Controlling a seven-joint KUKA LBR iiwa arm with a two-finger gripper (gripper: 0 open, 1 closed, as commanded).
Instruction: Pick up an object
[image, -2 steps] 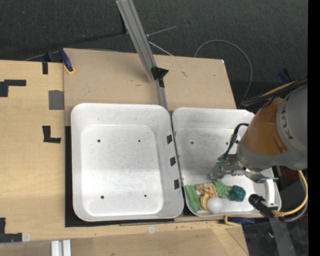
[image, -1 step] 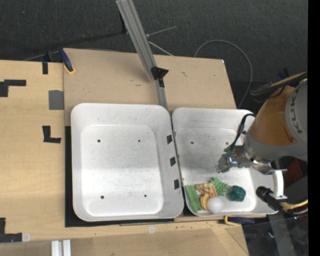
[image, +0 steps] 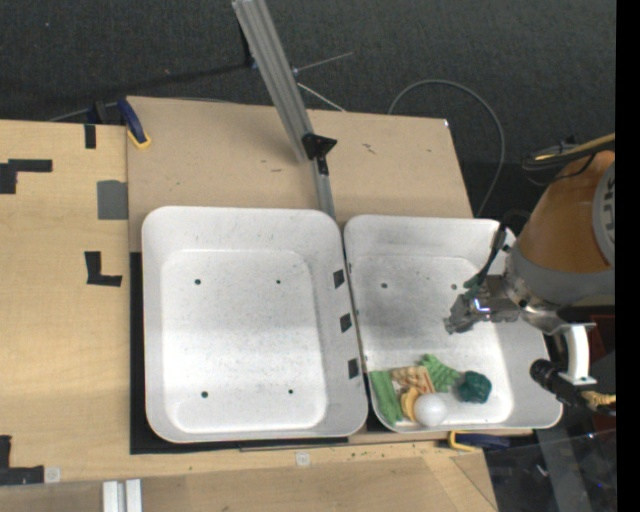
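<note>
My gripper (image: 462, 318) hangs over the right side of the right bin (image: 400, 250), reaching in from the right edge. Its small dark fingers point down and left, too small and blurred to read. Below it, in the bin's near corner, lies a cluster of objects: a dark green round piece (image: 474, 387), a white ball (image: 431, 409), a green leafy item (image: 438, 371), a tan and brown item (image: 408, 380) and a yellow curved piece (image: 407, 404). The gripper sits above the cluster and apart from it, with nothing seen in its grasp.
The left bin (image: 240, 320) lies beside the right one, joined by dark clips along the shared rim. A grey metal pole (image: 285, 85) slants in from the top toward the bins' far edge. The arm's orange band (image: 565, 230) fills the right side.
</note>
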